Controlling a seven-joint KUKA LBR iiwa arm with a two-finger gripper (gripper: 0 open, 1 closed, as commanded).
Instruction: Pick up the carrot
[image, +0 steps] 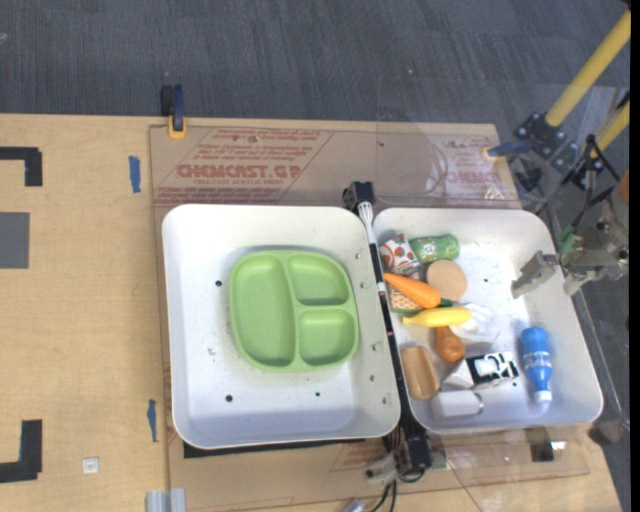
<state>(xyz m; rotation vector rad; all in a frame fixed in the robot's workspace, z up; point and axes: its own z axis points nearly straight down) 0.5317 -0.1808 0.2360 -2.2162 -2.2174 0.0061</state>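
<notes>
One carrot, crowded by neighbours

I see the carrot (412, 290) lying slantwise near the left wall of the right bin (560, 400), its lower side touching a yellow banana (437, 317), a green can (433, 247) just above. It looks like light, rigid, smooth plastic, so I'd grip across its thick middle. The gripper (533, 272) sits at the bin's right edge, well apart; I cannot tell its state.

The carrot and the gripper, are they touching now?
Apart. The camera view shows the gripper near the right bin's far right side, with bare white floor between it and the carrot.
</notes>
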